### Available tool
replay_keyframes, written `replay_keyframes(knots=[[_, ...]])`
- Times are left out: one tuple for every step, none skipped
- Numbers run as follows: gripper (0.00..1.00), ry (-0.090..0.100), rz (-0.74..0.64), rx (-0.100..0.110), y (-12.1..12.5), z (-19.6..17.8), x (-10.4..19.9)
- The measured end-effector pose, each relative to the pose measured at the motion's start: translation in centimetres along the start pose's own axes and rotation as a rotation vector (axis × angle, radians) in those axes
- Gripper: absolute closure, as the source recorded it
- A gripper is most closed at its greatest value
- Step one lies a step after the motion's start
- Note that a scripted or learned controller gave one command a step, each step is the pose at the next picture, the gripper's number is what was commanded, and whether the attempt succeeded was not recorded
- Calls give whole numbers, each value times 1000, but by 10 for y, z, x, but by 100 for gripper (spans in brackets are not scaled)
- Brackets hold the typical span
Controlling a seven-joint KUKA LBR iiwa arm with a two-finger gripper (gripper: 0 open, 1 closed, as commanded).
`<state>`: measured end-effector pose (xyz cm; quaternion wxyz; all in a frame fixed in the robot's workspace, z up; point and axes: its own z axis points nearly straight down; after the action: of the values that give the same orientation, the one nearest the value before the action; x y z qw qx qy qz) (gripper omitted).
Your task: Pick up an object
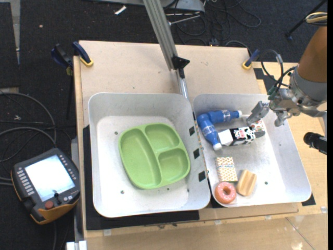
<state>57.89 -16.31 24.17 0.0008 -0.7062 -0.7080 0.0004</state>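
Two white bins (99, 139) on bench; gripper (268, 113), jaws spread and holding nothing, hovers beside the black-and-white toy (240, 135) in right bin; centre over it before descending.

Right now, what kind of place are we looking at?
Probably a robotics lab: an arm reaches over two white bins of toys on a clamped bench, a teach pendant lies beside it, and cables trail over the floor.

The green tray (154, 155) looked like smooth matt plastic; beside it, the blue bottle (213, 123) shone glossy.
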Motion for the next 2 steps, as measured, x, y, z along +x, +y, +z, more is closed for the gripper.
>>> replay_keyframes(knots=[[0,0,0,0,0,0,0],[0,1,3,5,-4,64,1]])
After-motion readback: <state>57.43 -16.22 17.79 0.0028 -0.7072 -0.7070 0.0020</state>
